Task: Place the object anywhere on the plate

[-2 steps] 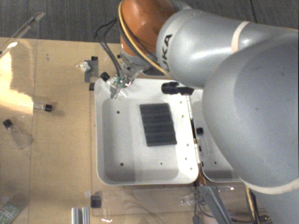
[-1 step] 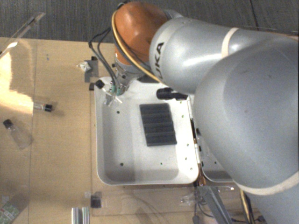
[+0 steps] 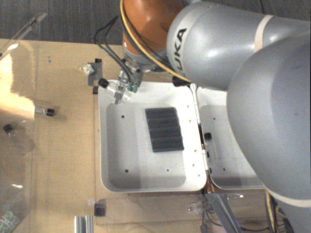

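Grey KUKA arm's gripper (image 3: 121, 89), fingers' state indiscernible, hovers at the white bin's (image 3: 112, 144) corner; dark ribbed rectangular plate (image 3: 164, 129) demands a centred approach

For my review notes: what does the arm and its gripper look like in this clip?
The arm has smooth, rounded grey casings with black "KUKA" lettering and a glossy orange band above the wrist. Black and yellow cables loop alongside the orange part. The gripper is small, pale metal with a bit of green.
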Controlling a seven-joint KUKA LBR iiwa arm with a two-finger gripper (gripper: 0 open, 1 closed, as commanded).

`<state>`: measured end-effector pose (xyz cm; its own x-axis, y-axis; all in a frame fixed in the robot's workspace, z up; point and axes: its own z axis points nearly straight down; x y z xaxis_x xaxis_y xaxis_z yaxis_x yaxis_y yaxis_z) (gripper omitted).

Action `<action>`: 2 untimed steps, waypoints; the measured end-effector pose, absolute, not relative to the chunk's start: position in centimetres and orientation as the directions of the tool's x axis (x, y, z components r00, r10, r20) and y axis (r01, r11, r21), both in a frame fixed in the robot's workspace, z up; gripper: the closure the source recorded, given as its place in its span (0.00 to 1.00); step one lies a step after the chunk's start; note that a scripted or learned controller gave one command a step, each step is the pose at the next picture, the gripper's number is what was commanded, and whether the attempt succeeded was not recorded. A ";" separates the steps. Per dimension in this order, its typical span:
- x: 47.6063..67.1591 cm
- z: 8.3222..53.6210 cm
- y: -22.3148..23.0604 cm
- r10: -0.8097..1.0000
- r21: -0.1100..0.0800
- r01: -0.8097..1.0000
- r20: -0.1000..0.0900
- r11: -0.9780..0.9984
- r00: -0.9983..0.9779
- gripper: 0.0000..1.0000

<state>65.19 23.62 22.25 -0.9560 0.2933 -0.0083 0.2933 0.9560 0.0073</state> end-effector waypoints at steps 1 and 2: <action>66.0 15.6 22.3 0.230 0.004 0.230 -0.005 0.973 -0.973 1.00; 62.9 10.3 21.7 -0.255 -0.003 -0.255 -0.013 0.967 -0.967 1.00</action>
